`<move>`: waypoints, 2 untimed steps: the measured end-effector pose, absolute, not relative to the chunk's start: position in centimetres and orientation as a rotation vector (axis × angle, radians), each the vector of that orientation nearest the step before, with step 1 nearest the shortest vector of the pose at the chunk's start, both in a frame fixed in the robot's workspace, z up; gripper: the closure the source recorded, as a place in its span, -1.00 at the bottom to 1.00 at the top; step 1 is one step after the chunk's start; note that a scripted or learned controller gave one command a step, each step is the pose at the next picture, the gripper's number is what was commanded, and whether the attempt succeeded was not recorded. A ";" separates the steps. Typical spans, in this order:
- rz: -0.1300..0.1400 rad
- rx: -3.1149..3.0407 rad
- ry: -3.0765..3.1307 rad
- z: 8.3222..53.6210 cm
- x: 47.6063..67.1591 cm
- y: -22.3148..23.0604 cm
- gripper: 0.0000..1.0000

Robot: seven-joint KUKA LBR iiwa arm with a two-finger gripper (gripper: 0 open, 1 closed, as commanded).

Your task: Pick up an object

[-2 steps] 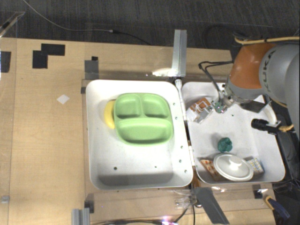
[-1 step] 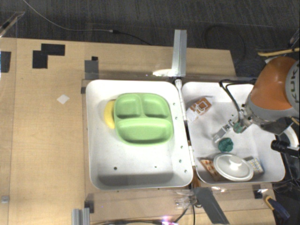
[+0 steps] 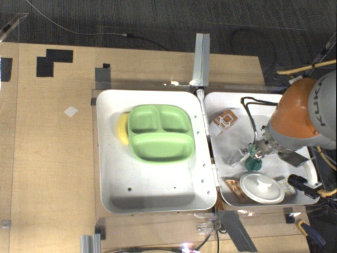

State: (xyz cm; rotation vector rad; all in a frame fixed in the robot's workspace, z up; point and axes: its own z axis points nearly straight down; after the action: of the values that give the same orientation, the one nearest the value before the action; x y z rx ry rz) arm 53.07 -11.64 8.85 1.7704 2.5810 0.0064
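The left bin (image 3: pixel 110 162) holds a green divided tray (image 3: pixel 159 132) lying flat near its back wall, with a yellow object (image 3: pixel 122 128) tucked under its left edge. Most of that yellow thing is covered, so its shape is anyone's guess.

The right bin (image 3: pixel 224 186) is the crowded one, which seems to be why the arm (image 3: pixel 297 117) reaches in here from the right. Its bulky grey and orange wrist hangs over the bin's middle and blocks whatever lies beneath it.

Near the front wall sits a round white lid-like dish (image 3: pixel 261 187), and touching its left rim is a brownish item too jumbled to name. Toward the back left corner lies a small orange-and-white packet (image 3: pixel 225 119).

The gripper (image 3: pixel 255 153) points down at a small teal object (image 3: pixel 254 164), the likeliest target, sitting just behind the white dish. The tool there is tiny and tangled against the clutter, so I cannot tell how it is set or whether it has hold of anything.
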 end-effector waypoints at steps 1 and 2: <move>0.015 2.128 2.293 8.9 49.2 -11.6 -1.00; 0.011 2.128 2.294 9.8 49.2 -11.7 1.00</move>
State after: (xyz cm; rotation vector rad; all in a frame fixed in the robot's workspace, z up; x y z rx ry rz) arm 49.24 -11.67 9.76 2.1280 2.2944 0.0107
